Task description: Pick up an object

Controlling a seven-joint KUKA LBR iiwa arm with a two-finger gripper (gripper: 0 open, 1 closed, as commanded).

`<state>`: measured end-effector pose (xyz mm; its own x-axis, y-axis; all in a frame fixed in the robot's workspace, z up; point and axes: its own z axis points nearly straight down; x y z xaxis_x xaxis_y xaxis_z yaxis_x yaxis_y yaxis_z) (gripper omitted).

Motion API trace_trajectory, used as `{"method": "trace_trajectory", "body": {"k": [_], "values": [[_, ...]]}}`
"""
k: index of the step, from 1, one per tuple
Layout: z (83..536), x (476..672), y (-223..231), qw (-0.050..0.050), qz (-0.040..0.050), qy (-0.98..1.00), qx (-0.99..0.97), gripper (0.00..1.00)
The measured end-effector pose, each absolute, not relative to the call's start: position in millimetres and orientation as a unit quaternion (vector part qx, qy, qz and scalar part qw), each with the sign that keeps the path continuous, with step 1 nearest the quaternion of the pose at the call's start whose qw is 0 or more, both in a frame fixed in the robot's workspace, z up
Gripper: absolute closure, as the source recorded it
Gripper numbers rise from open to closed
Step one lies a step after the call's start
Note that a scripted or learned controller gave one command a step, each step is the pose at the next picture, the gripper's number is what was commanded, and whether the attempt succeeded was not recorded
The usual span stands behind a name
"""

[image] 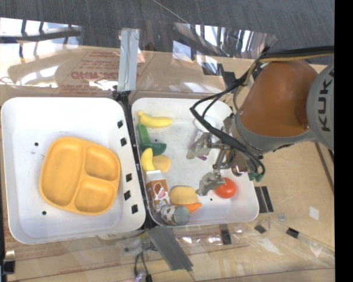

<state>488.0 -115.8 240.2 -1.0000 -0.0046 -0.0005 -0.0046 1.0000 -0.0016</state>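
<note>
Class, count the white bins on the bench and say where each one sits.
2. One white bin sits on the left and holds a yellow divided tray. The other white bin sits on the right, beside it, holding toy food beneath the gripper.

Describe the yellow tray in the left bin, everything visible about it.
The yellow tray is a rounded, glossy, plastic-looking dish with three compartments: one large on the left, two smaller on the right, split by raised ridges. It lies flat, right side up, slightly turned, near the middle of the left bin, resting on the bin's white floor. Its compartments hold nothing, and no other object touches it.
</note>
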Motion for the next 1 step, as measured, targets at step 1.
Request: {"method": "trace_trajectory", "body": {"k": [1], "values": [[148.9, 524.0, -154.8, -0.003, 0.0005, 0.996, 0.086, 0.00]]}}
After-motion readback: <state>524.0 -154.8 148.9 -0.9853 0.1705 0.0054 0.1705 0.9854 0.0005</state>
